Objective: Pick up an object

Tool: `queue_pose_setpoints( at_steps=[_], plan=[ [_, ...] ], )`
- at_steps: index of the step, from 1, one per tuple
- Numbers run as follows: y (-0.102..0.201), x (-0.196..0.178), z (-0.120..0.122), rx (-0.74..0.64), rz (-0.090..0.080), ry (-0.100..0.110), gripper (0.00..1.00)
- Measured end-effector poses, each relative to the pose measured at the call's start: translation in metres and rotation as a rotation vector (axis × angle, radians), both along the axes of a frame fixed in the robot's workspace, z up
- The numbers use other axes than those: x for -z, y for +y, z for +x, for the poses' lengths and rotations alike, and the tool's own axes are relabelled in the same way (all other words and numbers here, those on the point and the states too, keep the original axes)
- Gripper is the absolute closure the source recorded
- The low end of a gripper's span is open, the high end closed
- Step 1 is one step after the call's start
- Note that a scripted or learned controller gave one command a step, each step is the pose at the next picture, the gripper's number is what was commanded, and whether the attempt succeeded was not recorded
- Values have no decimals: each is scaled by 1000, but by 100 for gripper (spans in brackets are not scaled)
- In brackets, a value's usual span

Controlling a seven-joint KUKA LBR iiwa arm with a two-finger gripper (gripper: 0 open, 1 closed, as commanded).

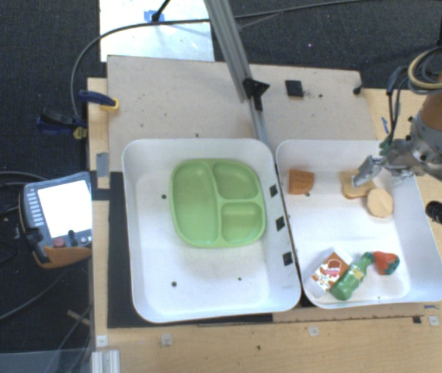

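My gripper hangs over the back of the right bin, open, with nothing between its fingers. One fingertip is just above a tan toast slice. A pale round bun lies right beside the toast, below the gripper. An orange-brown bread piece sits at the bin's back left. Near the front lie a small printed carton, a green bottle and a red fruit, close together.
The left bin holds a green divided plate. A grey pole slants down to the divider between the bins. Black clips sit along that shared edge. A pendant lies off the bench at left.
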State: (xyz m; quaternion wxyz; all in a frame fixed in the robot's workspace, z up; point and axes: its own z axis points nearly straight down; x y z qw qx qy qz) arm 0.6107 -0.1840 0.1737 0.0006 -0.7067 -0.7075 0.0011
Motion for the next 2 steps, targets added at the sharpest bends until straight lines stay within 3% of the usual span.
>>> queue_pose_setpoints(
  at_steps=[1, 2],
  plan=[
    [6, 61, 3, -4, 1, 1, 0],
    [5, 88, 5, -2, -2, -8, 0]
  ],
)
